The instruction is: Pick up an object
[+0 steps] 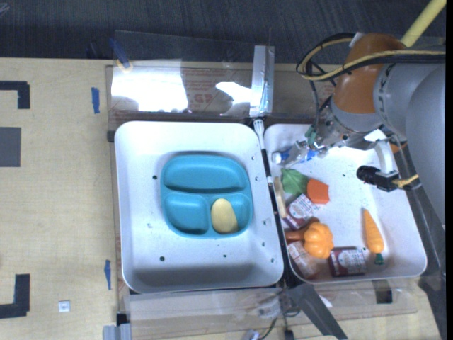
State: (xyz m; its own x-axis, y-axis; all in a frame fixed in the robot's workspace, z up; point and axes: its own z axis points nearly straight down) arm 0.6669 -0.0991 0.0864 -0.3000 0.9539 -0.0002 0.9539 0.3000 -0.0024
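My gripper (308, 149) hangs low over the far left corner of the right bin (414, 250). A small blue and white item (282, 155) lies just left of it. Nearer along the bin's left side lie a green leafy piece (294, 181), an orange block (318, 192), a red and white packet (302, 207), a small orange pumpkin (318, 239) and a dark red bottle (347, 261). A carrot (373, 231) lies toward the right side. I see nothing held in the gripper.
The left bin (134, 190) holds a blue divided tray (191, 183) with a yellow egg-shaped thing (224, 215) in its near right compartment. A clear plastic wall (184, 83) stands behind the left bin. The grey arm (417, 105) covers the right bin's far right corner.
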